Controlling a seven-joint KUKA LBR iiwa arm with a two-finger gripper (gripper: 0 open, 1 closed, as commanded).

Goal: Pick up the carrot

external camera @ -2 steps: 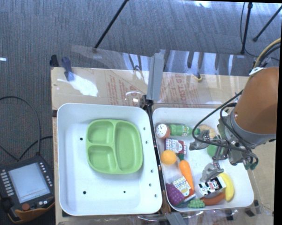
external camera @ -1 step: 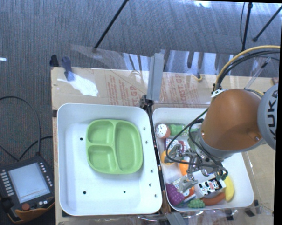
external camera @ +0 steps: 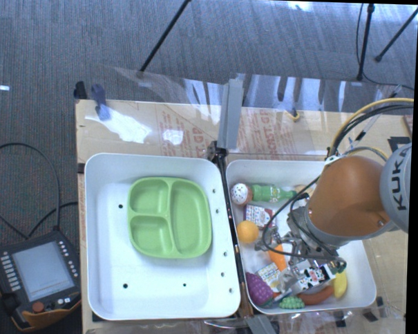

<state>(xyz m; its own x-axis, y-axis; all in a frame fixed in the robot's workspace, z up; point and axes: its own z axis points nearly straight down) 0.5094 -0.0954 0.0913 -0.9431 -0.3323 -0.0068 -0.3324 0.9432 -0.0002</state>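
gripper down among the toys in the right bin

i see the gripper [external camera: 288, 251] low in the right bin [external camera: 365, 272], metal linkages over a small orange carrot [external camera: 279, 258] that lies right at its tip. i cannot tell how it is set. round orange [external camera: 247, 232], dimpled white ball [external camera: 240, 193], green bottle [external camera: 270, 193] and purple grapes [external camera: 256, 287] lie around. the left bin [external camera: 108, 262] holds a smooth green divided plate [external camera: 170, 216].
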